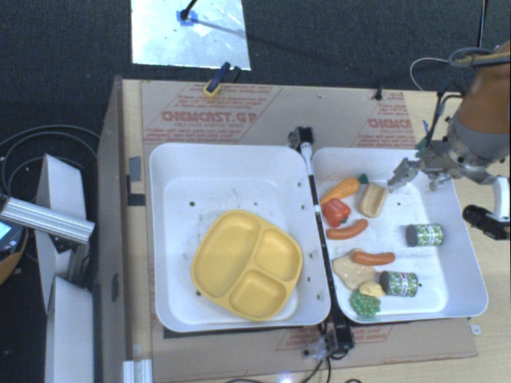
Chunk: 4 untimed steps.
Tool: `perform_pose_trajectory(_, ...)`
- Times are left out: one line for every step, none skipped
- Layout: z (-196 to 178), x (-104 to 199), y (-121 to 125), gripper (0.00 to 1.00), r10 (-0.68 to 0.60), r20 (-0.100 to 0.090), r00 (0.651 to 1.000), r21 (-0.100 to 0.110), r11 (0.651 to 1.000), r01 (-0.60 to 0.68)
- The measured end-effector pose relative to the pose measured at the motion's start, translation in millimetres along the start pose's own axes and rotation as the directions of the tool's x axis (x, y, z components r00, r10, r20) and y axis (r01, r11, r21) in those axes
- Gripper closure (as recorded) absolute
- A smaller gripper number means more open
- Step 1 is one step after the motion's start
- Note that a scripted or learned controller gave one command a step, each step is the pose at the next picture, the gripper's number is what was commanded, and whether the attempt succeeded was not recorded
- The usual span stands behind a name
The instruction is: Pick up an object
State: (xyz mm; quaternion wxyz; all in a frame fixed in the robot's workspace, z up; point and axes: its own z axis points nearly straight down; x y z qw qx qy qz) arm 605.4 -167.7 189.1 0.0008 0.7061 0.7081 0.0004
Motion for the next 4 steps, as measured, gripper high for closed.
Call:
perform_pose_trajectory(100.4,49.3,62.7,0.00,-0.001,-0.001,1.000,0.002,1.000,0.001)
perform_pose_trajectory(104.5,82.3,27.9,0.00,-0.003,0.000,1.000,0.000,1.000,0.003)
perform_pose_trajectory(93.4,82.0,29.1,1.00,-0.004,0.000,1.000,-0.003,1.000,0.004)
perform_pose_trajectory(3.6,123.2,-9.1,1.00,-0.002,-0.001,1.000,-0.002,1.000,0.002)
